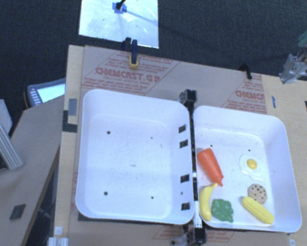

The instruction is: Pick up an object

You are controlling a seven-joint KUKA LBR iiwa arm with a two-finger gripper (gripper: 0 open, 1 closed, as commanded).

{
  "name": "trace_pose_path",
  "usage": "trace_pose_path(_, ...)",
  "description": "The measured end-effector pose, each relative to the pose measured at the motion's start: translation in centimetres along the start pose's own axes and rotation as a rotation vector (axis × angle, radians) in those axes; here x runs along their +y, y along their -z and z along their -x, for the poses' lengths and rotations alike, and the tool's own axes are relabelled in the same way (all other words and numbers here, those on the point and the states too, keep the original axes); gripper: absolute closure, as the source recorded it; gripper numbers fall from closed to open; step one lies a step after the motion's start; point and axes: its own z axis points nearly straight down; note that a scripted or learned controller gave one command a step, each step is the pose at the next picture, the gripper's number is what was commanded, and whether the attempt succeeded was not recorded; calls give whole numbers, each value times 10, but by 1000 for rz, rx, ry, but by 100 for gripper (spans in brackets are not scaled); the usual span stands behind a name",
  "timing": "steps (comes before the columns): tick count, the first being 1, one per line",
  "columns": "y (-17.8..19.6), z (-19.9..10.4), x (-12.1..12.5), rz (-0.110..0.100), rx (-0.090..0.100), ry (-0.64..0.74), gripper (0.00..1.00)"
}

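Worktop with right bin holding carrot, far below-left of raised jaws, their spread unreadable.

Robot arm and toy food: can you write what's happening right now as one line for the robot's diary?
gripper: up at far right, off bins | right bin: carrot, banana, egg, cookie, corn, green leaf | nothing picked
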Motion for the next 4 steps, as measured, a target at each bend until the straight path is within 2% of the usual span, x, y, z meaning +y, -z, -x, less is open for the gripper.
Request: trace_pose_path(4,46,0,4,15,-8,18,100)
